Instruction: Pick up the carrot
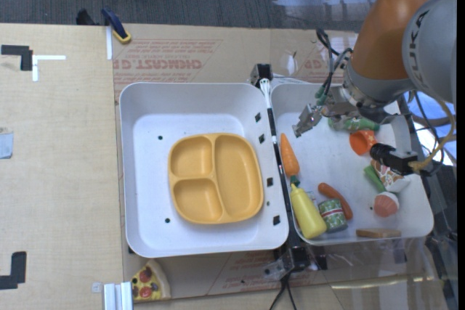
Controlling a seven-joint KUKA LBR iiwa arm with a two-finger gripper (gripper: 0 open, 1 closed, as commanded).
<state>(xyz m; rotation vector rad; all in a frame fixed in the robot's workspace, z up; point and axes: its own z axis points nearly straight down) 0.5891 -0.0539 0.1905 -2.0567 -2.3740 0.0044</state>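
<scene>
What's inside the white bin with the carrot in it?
The right bin holds the carrot, a yellow bottle, a green can, a sausage and more toy food near its far side. The arm covers the bin's back corner, so anything under it is hidden.

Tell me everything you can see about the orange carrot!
The small orange carrot looks like smooth toy plastic, tapering to a point at its upper end. It lies flat in the right white bin, along that bin's left wall, pointing roughly up the picture. Its lower end sits just above the yellow squeeze bottle. The two-finger gripper hangs nearby, not touching it.
</scene>
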